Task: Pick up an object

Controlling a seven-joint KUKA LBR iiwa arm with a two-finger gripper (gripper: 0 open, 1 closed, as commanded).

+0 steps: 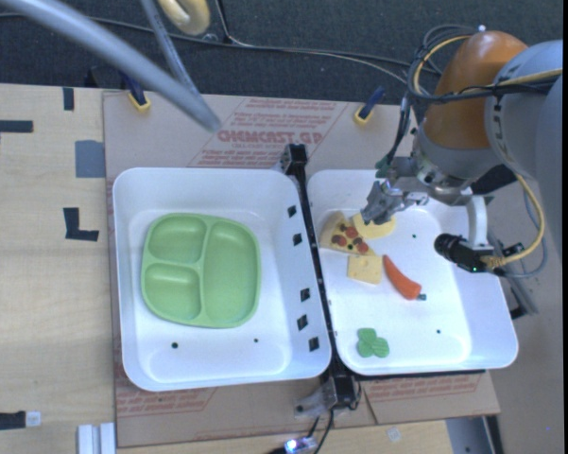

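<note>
Looking from the left, we count two white bins side by side on the desk (pixel 38 253). In the left bin (pixel 132 348) lies one green plate (pixel 201 270) with three compartments, flat and near the bin's middle. In the right bin (pixel 473 339) we count four small toy foods: one pizza slice (pixel 343 235) near the divider, one yellow cheese wedge (pixel 366 269) just beside it, one orange carrot (pixel 403 279) lying aslant to the right of the cheese, and one green broccoli piece (pixel 371 344) toward the near rim, well apart from the others. We see the tool (pixel 383 206) low over the far part of the right bin, at the pizza slice's upper edge; a bit of yellow shows just below it. Whether it is apart, together or clamped on anything, we cannot tell. One arm (pixel 482 93) reaches in from the right.
</note>
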